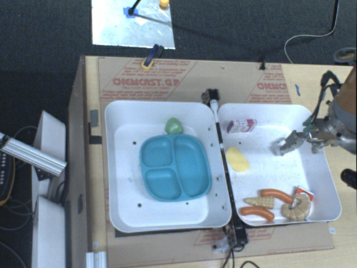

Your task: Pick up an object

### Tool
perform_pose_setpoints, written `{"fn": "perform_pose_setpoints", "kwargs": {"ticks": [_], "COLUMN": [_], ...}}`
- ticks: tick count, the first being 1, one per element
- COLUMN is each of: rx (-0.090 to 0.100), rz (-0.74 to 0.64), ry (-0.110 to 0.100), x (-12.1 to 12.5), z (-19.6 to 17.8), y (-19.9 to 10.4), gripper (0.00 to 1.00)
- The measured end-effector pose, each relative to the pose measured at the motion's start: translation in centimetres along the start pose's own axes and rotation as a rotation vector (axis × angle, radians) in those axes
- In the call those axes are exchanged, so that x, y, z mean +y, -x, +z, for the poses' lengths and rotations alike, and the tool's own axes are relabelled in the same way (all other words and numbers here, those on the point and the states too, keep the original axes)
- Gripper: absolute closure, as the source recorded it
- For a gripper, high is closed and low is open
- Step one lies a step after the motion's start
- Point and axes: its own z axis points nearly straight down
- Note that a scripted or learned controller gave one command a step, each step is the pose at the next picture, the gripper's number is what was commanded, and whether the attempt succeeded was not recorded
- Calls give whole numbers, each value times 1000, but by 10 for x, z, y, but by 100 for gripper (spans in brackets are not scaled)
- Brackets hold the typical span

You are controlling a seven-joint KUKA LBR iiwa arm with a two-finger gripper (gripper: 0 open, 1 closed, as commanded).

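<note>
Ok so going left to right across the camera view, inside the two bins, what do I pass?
Blue divided plate with the green object above its middle, then in the right bin: yellow object, orange sausages, gripper.

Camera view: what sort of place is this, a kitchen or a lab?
Likely a robot lab bench: two white bins on a board, toy food such as sausages, cables on dark carpet, and the arm's tool reaching in.
</note>
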Motion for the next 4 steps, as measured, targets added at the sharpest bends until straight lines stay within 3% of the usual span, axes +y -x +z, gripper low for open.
{"fn": "perform_pose_setpoints", "kwargs": {"ticks": [1, 2, 3, 4], "rx": [1, -1, 0, 0], "rz": [-1, 2, -3, -2], "ry": [-2, -2, -17, -1], "x": [114, 111, 149, 137], "z": [84, 141, 164, 166], "y": [-45, -16, -24, -54], "gripper": [0, 0, 0, 0]}}
